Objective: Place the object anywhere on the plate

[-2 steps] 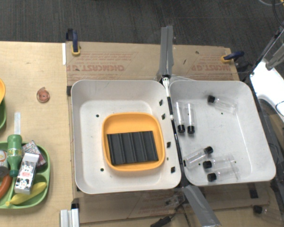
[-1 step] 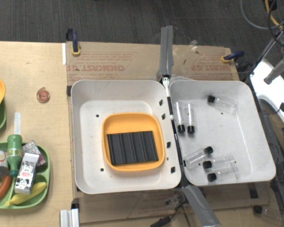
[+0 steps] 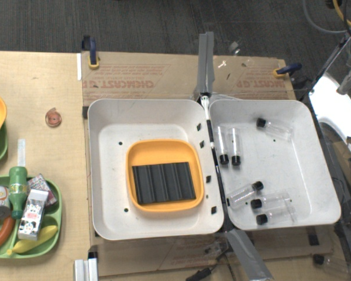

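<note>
A: Nearest the lens: green dish (image 3: 47, 230) of toy food at the bench corner, far across from the side the arm reaches in from. Not part of the job. Logged and ignored.

B: Task items?

A: Six clear tubes (image 3: 245, 193) with black caps, all lying flat in the right bin (image 3: 298, 168), the bin on the arm's own side. Three are bunched by the near wall, two lie side by side close to the divider, and one lies alone toward the far wall.

B: Target?

A: Orange plate (image 3: 164, 147) in the middle of the left bin (image 3: 108, 174), the bin beyond the tubes from the arm's approach. A dark ribbed pad (image 3: 164, 181) covers its floor. No tube on it.

B: State of the hand?

A: Open or closed, cannot tell from this picture.

B: Step, then?

A: Judged as the very start: nothing picked, nothing placed.

B: Next move?

A: Choose one tube. The lone one by the far wall looks easiest, having bare floor all round it. The bunched three risk a double grab or a nudge. Come down across the tube's width, close on the body rather than the cap, lift over the divider, and release above the ribbed pad.
</note>
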